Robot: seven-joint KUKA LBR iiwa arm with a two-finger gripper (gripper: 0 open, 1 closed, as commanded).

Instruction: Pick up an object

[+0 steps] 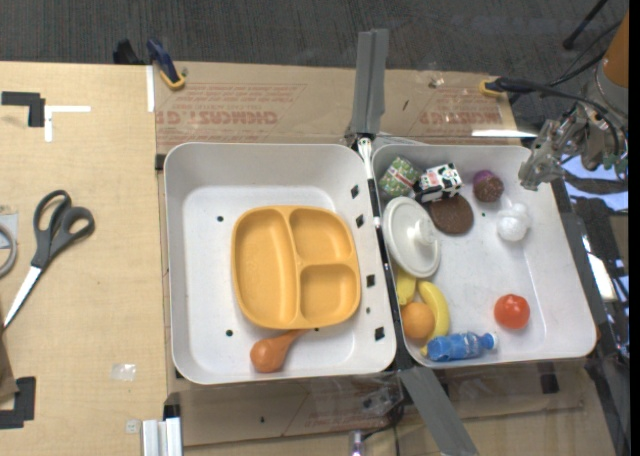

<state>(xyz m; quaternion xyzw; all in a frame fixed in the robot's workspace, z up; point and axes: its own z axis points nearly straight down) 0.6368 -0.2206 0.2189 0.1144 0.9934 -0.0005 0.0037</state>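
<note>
Object not picked yet: red ball (511, 311), banana (432, 301), blue bottle (460, 346) and the rest all lie in your right bin (575, 274), gripper (545, 156) hangs over its far right corner, grip state can't be told, nothing visibly held.

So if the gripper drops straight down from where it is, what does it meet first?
Probably the right bin's far right rim or bare floor beside it. The gripper hangs over that corner; the white ball sits nearer. Depth is unclear.
</note>
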